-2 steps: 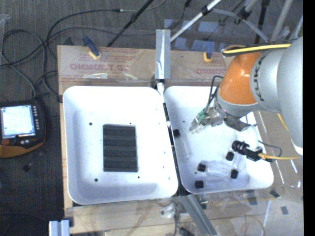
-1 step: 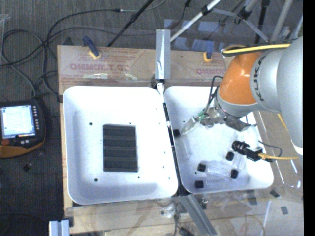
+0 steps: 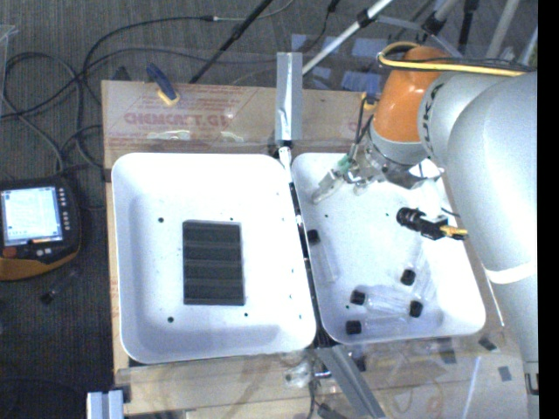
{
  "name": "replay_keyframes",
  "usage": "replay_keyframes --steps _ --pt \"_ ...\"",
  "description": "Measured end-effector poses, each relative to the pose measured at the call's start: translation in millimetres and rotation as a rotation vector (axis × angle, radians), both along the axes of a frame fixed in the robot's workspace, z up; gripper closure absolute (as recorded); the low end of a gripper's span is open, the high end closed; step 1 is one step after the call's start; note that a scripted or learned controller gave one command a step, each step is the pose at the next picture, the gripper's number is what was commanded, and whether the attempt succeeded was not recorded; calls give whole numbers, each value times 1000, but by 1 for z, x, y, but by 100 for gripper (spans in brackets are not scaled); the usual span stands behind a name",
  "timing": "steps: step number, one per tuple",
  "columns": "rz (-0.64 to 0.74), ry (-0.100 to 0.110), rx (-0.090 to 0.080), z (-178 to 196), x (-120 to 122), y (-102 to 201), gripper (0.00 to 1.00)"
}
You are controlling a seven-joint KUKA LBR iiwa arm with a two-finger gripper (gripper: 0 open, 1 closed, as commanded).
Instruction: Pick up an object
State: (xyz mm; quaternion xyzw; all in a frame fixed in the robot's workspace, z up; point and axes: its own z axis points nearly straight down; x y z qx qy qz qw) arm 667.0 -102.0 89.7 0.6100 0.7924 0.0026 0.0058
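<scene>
Pendant: teach pendant [image 3: 33,221] at far left, off the desk, screen lit.
Left bin [image 3: 131,234]: black ribbed slab [image 3: 213,263] lies flat near the middle.
Right bin [image 3: 376,243]: white, touching the left bin.
Hand [image 3: 336,183]: over the right bin's far left corner; its opening cannot be told, and no object is seen in its grasp.
Clear plastic item [image 3: 389,300]: near the right bin's front, among small black pieces, well apart from the hand.

Dark carpet [image 3: 52,24] covers the floor, crossed by black cables [image 3: 244,29]. A pendant [image 3: 35,221] lies left of the cardboard-topped bench [image 3: 218,116].
</scene>
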Motion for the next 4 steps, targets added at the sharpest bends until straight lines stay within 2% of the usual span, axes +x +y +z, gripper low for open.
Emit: replay_keyframes --steps 1,2,3,4 --pt "0 -3 -3 12 1 0 100" --pt "0 -3 -3 11 1 0 0" --pt "3 14 2 3 -79 -5 0" --pt "3 10 5 13 -78 -5 100"
